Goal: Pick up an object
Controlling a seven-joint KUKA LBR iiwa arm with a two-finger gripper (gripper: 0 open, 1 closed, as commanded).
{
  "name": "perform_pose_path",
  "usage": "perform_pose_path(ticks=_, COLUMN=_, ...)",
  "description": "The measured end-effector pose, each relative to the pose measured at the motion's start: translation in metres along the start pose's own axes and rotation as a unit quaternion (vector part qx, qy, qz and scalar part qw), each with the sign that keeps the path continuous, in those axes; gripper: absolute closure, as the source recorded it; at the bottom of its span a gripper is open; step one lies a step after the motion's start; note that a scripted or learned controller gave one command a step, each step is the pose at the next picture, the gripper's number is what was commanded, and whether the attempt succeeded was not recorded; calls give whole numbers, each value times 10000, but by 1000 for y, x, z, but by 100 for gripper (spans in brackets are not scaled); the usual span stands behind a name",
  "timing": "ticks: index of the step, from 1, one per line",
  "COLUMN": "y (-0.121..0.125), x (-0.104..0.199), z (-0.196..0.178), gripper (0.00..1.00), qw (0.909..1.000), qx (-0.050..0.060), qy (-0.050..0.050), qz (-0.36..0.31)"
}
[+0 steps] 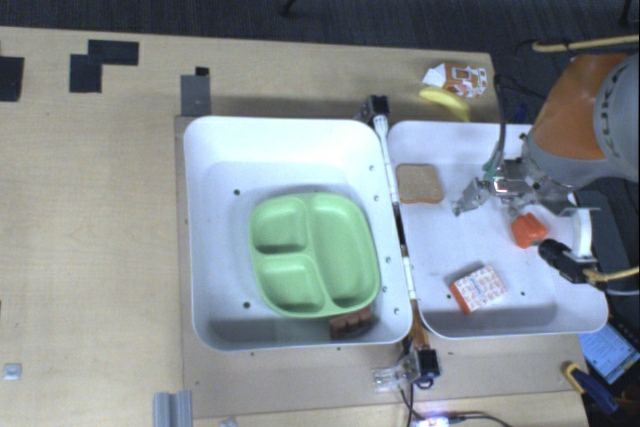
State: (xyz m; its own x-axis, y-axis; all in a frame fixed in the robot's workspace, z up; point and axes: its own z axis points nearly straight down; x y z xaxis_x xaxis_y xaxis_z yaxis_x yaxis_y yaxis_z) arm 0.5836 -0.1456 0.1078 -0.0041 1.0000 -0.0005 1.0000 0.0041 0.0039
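Observation:
The right bin (560, 315) holds three things. A flat tan square (420, 183) lies at its back left, a small orange-red object (528, 231) sits right of centre, and a red-and-white patterned box (477, 288) lies near the front. My gripper (478, 197) hangs low over the bin's middle, between the tan square and the orange-red object, and touches neither. Nothing shows between its tips. In the left bin (210, 175) rests a green divided plate (314, 253), with a small brown object (350, 323) at the plate's front edge.
The grey arm with its orange band (575, 120) reaches in over the right bin's back right corner. A yellow item and a small wrapped packet (455, 83) lie on the bench behind the right bin. The ridge between the bins (395, 215) runs just left of the tan square.

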Motion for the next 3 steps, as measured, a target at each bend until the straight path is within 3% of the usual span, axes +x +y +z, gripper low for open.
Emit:
perform_pose_path(ticks=1, y=-82, x=40, z=21, gripper=0, qw=10000, qx=-15, qy=0, qz=16)
perform_pose_path(ticks=2, y=-79, x=40, z=9, gripper=100, qw=10000, qx=-46, qy=-2, qz=6)
perform_pose_path(ticks=3, y=-79, x=40, z=9, gripper=0, qw=10000, qx=-44, qy=-1, qz=4)
